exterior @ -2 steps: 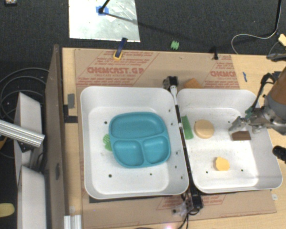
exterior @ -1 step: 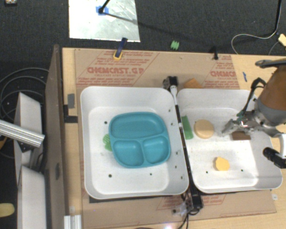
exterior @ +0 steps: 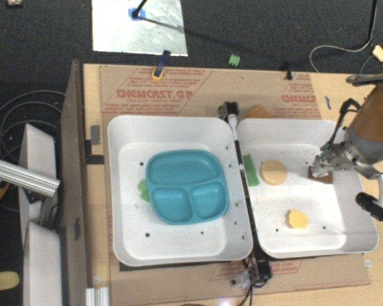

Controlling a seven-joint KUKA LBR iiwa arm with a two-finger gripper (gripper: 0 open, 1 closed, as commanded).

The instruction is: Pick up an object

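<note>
Your bench (exterior: pixel 198 85), brown board with red print, carries everything below, largest first.

Left bin (exterior: pixel 124 171): white, shallow, on the bench's left half, touching the right bin along the middle seam.

Right bin (exterior: pixel 345 234): white, shallow, on the bench's right half, reaching to the bench's right edge.

Arm (exterior: pixel 376 129): grey with an orange-brown band, coming in over the bench's right edge and hanging above the right bin's far right corner.

Blue tray (exterior: pixel 186 185): three compartments, lying flat in the middle of the left bin.

Gripper (exterior: pixel 320 166): you see it low over the right bin's right side, near the far wall. You cannot tell how it is set; the tip is too small and blurred.

Tan disc (exterior: pixel 273 172): round, flat, in the right bin near its left wall, well apart from the gripper.

Green strip (exterior: pixel 249 169): narrow, leaning along the right bin's left wall, just beside the tan disc.

Yellow piece (exterior: pixel 297 219): small, rounded, in the right bin toward the near edge, apart from the disc.

Brown item (exterior: pixel 323 176): a small dark patch just beside the gripper; whether they touch you cannot tell.

Green bit (exterior: pixel 142 187): peeking out beside the tray's left edge.
</note>
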